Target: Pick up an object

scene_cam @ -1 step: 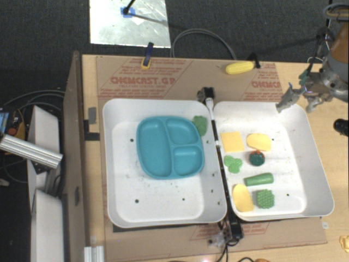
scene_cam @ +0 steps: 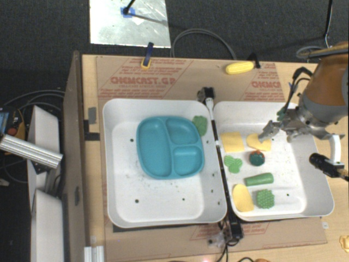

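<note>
The right bin [scene_cam: 313, 198] holds several small items: a yellow square block [scene_cam: 233, 142], a yellow-orange wedge [scene_cam: 257, 142], a red and green ball [scene_cam: 257, 158], a green leafy piece [scene_cam: 233, 164], a green cylinder [scene_cam: 258, 179], a yellow oval [scene_cam: 242, 197] and a green knobbly ball [scene_cam: 265, 198]. My gripper [scene_cam: 280, 132] hangs over the bin's back part, just right of the wedge. Its fingers [scene_cam: 268, 130] stand spread apart with nothing between them.
The left bin [scene_cam: 122, 201] carries a blue divided plate [scene_cam: 169, 146] with a green piece [scene_cam: 200, 125] at its back right corner. A yellow object [scene_cam: 239, 67] lies on the bench behind the right bin. The arm [scene_cam: 327, 86] fills the right side.
</note>
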### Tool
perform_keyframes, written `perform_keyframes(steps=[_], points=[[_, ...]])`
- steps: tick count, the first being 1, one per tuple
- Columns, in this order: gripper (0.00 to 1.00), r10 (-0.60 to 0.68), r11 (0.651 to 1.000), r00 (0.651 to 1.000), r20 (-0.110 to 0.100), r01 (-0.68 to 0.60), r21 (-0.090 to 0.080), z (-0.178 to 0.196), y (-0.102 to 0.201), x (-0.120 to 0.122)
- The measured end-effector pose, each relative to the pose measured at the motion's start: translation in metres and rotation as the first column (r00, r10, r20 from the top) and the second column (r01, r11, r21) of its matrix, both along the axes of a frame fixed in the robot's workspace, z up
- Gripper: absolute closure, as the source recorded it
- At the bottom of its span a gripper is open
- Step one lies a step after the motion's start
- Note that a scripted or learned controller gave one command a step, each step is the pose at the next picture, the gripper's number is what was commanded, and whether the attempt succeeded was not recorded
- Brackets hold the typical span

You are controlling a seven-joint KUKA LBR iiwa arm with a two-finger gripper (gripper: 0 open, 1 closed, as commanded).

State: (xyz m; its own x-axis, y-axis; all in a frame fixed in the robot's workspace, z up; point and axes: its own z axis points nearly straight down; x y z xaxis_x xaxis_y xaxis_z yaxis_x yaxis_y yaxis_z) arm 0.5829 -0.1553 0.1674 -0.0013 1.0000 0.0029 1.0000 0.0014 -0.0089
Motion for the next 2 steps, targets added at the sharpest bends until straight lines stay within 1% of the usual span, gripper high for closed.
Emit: perform_keyframes(steps=[1,2], points=[[0.00,0.004,1.000,1.000,0.006,-0.004,-0.001,-0.087,0.037,-0.017],[1.00,0.003,1.000,1.000,0.012,-0.003,-0.003,-0.072,0.035,-0.015]])
